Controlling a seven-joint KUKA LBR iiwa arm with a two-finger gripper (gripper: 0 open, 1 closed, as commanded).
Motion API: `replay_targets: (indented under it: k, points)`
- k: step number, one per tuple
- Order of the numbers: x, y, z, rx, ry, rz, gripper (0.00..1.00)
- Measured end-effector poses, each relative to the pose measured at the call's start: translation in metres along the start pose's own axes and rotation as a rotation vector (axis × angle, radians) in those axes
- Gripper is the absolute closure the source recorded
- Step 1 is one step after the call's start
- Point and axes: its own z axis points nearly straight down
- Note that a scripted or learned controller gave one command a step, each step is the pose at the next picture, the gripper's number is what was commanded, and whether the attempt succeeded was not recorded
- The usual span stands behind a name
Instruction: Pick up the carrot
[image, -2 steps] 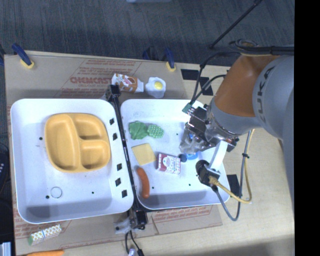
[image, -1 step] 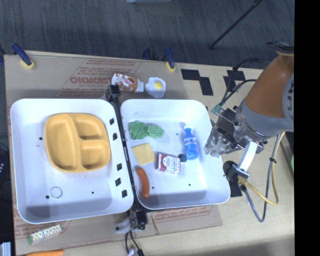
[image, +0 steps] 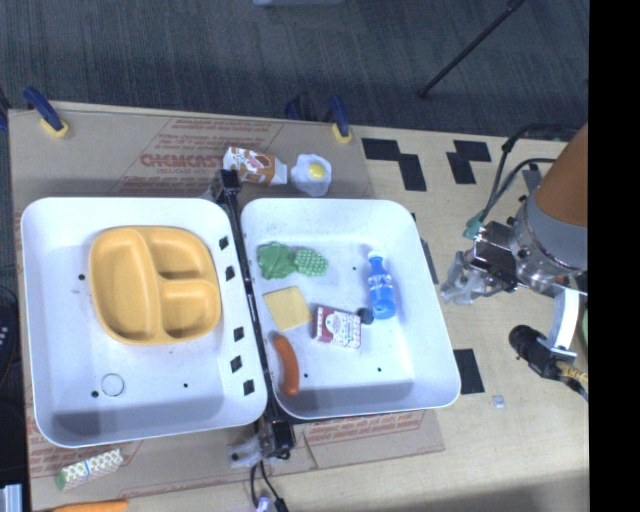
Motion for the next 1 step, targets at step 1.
replay_targets:
  k: [1]
  points:
    - [-0.0016, 0.0009, -0.0127, -0.002, 0.000, -0.251, 1.00]
